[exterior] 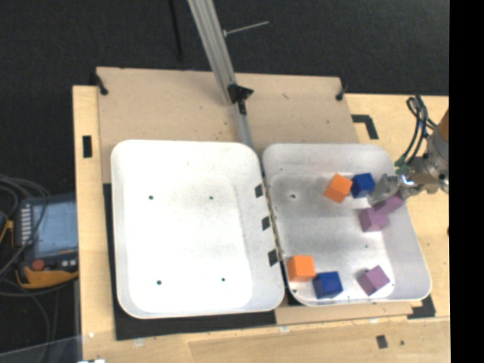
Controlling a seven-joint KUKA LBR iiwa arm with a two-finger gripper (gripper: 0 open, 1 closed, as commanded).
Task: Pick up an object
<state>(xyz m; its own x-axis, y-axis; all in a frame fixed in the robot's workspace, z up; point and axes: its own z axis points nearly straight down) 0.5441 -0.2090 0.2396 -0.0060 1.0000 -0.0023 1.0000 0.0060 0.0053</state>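
Reaching in from the right, your gripper (393,190) sits over the upper purple block (376,215); whether its jaws are spread or closed, you cannot tell. Crowding risks a miss: the blue block (363,183) and orange block (339,187) lie just beside. The right bin (302,165) rests on a wooden bench (189,104), dark floor beyond.

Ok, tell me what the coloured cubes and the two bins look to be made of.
The cubes, such as the orange cube and the blue cube, look like foam or painted wood: matte, solid colour, no glare; which of the two is unclear. The left bin and right bin look like moulded white plastic: rounded corners, smooth walls with a faint sheen, some grey scuffing.
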